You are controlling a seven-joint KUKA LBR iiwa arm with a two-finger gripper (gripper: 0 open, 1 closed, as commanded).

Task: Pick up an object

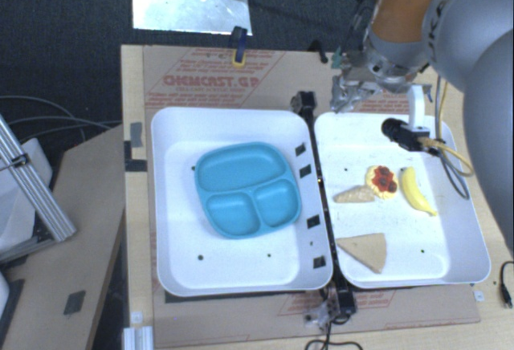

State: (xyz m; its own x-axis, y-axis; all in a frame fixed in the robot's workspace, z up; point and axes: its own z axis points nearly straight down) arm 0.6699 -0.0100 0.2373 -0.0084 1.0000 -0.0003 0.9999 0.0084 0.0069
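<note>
Nearest the camera, a tan bread-like wedge (364, 250) lay near the front edge of the right bin (462, 256), untouched. A little farther in, toward the bin's middle, a pale cone-shaped piece (354, 195) sat touching a round yellow item with a red centre (382, 181), and a banana (416, 190) lay just beside that, toward the right wall. In the left bin (173, 204), a blue divided plate (245, 188) rested alone, about centred. At the far edge of the right bin, the gripper (353, 93) hung over the rim near the back left corner, well apart from every piece of food. Its fingers were too blurred against the wrist hardware to say how wide they stood, and nothing showed between them. So, as a judgement, the pick had not begun in earnest: nothing lifted, all the candidates lying flat, and the whole reach, descent and grasp left to do.
</note>
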